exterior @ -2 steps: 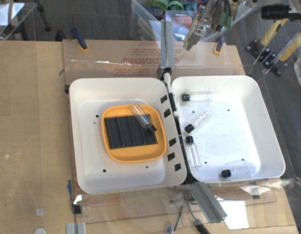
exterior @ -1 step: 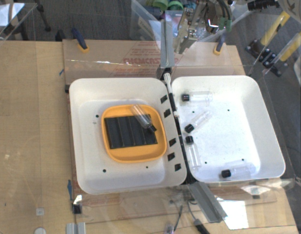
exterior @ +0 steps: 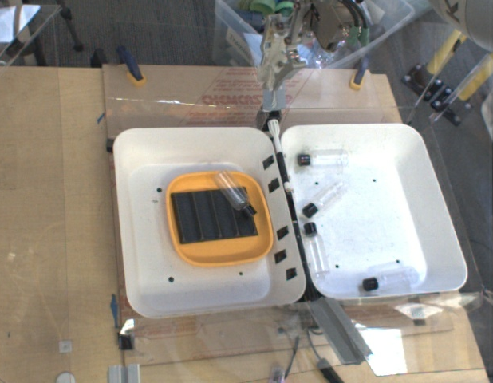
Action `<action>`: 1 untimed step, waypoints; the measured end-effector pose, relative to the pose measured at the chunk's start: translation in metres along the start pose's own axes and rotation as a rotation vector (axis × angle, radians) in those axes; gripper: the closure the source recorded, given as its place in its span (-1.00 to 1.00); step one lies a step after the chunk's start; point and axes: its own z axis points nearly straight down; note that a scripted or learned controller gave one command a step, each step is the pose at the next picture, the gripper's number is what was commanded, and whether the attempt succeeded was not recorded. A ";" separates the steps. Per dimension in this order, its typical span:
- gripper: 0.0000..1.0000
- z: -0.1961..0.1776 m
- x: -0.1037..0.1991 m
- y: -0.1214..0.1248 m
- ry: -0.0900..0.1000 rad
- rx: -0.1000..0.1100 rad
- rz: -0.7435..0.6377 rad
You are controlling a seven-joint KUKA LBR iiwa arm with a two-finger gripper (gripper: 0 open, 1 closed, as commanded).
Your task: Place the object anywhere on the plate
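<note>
Orange plastic marks the plate (exterior: 220, 250), a rounded square dish with a dark ribbed insert, lying in the middle of the left bin (exterior: 143, 238) with bare white floor on all four sides of it. A clear tube with a black cap (exterior: 234, 194) lies aslant across the plate's upper right part, cap end toward the lower right, wholly inside the rim.

The right bin (exterior: 414, 214) touches the left one along the centre seam, where a row of small black clips (exterior: 280, 222) runs down the shared edge. In it lie four more clear tubes: one near the upper left corner (exterior: 322, 159), one aslant below it (exterior: 322, 198), one close along the seam (exterior: 313, 246), and one near the lower right wall (exterior: 390, 280). The middle and right of this bin's floor are open.

The tool (exterior: 277, 50) hangs at the upper centre of the frame, above the far edge of the tabletop (exterior: 47, 214) and beyond both bins, well apart from the plate. Whether it is released or clenched I cannot tell; clutter in a clear storage box (exterior: 238, 10) behind it confuses its outline.
</note>
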 end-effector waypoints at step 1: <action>1.00 0.000 0.000 -0.016 0.000 0.000 -0.275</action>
